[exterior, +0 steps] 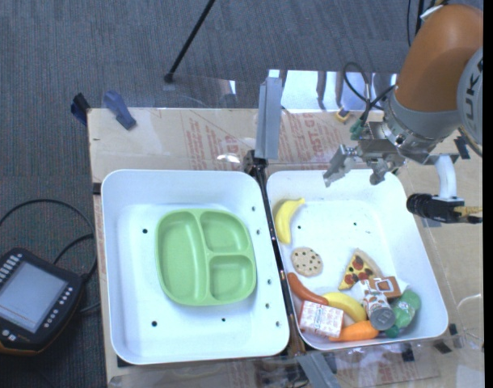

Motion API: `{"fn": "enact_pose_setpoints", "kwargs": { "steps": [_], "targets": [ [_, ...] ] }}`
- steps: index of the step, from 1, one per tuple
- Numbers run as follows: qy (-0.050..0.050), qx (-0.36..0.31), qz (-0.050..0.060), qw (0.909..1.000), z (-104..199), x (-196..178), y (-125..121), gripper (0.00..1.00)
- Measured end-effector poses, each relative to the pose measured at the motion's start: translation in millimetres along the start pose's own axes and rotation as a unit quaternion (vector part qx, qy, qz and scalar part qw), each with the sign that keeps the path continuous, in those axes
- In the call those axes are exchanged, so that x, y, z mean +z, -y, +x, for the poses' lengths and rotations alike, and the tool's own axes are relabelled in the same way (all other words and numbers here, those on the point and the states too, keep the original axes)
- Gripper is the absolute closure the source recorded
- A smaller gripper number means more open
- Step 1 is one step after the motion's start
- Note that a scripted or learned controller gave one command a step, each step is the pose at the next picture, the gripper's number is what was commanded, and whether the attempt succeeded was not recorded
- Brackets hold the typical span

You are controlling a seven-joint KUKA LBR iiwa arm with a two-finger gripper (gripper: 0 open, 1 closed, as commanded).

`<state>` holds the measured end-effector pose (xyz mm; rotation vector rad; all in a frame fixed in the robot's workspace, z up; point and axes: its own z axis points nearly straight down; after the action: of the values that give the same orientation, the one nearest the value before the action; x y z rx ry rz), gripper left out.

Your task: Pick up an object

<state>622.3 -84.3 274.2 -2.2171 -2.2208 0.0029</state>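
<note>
Grey fingers of the gripper (358, 168) hang spread with nothing between them, over the right bin (415, 231) at its 12 o'clock edge. A banana (288, 217) lies at 10 o'clock, a cookie (306, 260) and pizza slice (359, 270) near centre.

You get bright, even overhead light with soft shadows, glare on the clear sheet (222, 156) left of the gripper (361, 168), sharp focus in the bins below it, and slight softness toward the edges.
</note>
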Motion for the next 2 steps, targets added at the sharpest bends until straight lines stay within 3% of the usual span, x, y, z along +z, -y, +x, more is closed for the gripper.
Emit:
{"fn": "enact_pose_setpoints", "kwargs": {
  "steps": [1,2],
  "targets": [
    [0.0,-0.021,0.001,0.9998,-16,71,74,0.0],
    [-0.001,-0.013,0.0,0.9999,-91,181,105,0.0]
  ]
}}
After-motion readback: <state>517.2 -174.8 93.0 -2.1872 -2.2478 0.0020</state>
